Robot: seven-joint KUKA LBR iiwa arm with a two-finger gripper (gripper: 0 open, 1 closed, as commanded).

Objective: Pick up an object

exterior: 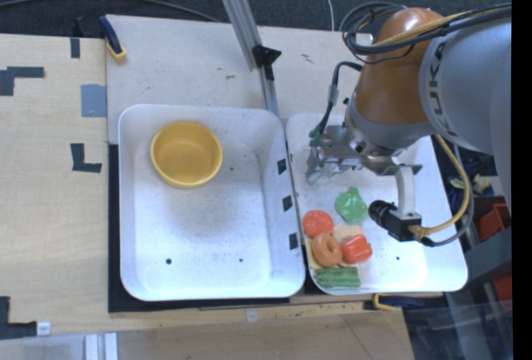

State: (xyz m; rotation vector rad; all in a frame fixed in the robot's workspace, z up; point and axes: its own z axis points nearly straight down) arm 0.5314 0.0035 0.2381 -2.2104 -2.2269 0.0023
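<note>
In the right bin, several small toy foods lie close together near its left front corner. They are a green leafy piece, a red-orange round piece, an orange ring-shaped piece, a red piece and a dark green flat piece. My gripper hangs over the left part of that bin, just behind the pile, with nothing visible between its fingers. The arm's grey and orange wrist covers the back of the bin.
A yellow bowl sits in the back left of the left bin. A slanted metal pole rises behind the bins. A black cable fitting hangs from the arm over the right bin.
</note>
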